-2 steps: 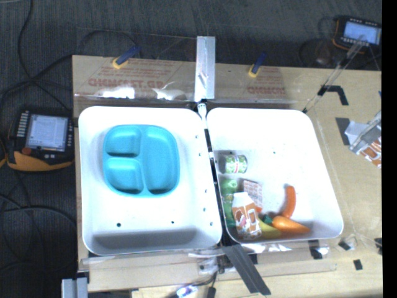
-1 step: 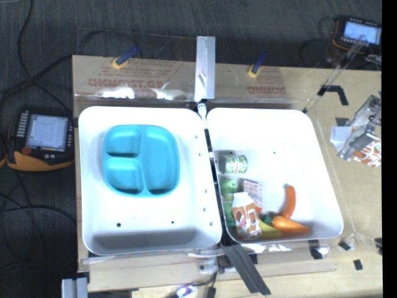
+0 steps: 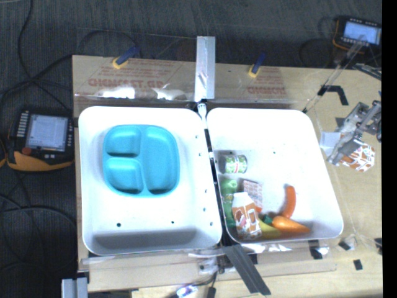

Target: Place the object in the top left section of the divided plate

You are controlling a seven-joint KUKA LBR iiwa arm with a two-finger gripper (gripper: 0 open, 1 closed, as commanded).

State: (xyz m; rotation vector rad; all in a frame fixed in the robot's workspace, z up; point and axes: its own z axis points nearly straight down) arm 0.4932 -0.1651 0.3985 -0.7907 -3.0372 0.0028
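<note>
I see the light-blue divided plastic plate (image 3: 142,159) in the left white bin (image 3: 93,228). Right white bin (image 3: 322,166) holds a green labelled can (image 3: 235,164), orange-white carton (image 3: 247,216), orange carrot (image 3: 289,225); label text unreadable. Gripper state: cannot tell.

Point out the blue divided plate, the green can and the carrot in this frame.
blue divided plate (image 3: 141,160), camera view, on the ridge between its sections.
green can (image 3: 235,164), camera view, on the middle of its side.
carrot (image 3: 289,225), camera view, on its orange body.
</note>
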